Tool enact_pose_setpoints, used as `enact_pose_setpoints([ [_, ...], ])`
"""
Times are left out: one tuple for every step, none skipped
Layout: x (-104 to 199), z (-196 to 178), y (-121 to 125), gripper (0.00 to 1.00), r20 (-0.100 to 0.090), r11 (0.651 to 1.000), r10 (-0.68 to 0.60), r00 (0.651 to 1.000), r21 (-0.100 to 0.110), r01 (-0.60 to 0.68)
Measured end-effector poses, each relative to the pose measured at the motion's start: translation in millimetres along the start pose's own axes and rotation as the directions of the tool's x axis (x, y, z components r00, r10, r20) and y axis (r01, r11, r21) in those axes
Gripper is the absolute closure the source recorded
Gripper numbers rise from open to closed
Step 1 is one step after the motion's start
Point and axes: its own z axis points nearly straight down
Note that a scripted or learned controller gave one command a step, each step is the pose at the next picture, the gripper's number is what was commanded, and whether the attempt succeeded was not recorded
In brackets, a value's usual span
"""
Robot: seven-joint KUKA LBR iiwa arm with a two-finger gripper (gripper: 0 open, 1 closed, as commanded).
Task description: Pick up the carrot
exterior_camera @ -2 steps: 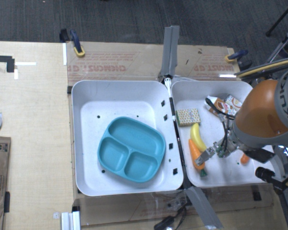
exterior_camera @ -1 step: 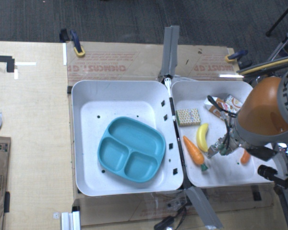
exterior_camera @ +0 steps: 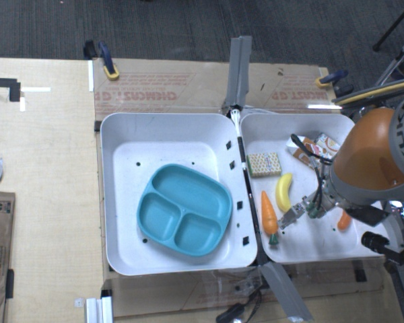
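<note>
The carrot lies in the right bin, along that bin's left wall, just to the left of the gripper. It is a smooth, tapered orange piece, likely plastic, its narrow tip pointing up the view and a small green stub at its lower end. It rests flat on the bin floor, not lifted.

The gripper reaches in low from the right, its thin metal tips close beside the carrot's lower half. Whether it is open or closed cannot be made out at this size, and nothing is seen between its tips.

By my reading the step in hand is the approach, with the grasp not yet made. The next move would call for bringing the tips to either side of the carrot's body, across its width rather than along it, then closing and lifting. The slick, rounded surface and the nearby wall may let it slip or roll.

Just above the gripper sits a yellow banana, curved and glossy. Further up and left is a tan cracker, square with a dotted texture. To the gripper's right, a small orange object lies half hidden by the arm.

Well to the left, the other bin holds a teal divided plate, smooth with three compartments. Both bins sit on the pale wooden desk.
</note>
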Motion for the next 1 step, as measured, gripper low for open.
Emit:
enact_pose_setpoints([
  [35.5,-80.6,40.7,0.00,-0.007,0.998,0.065,0.998,0.013,-0.065],
])
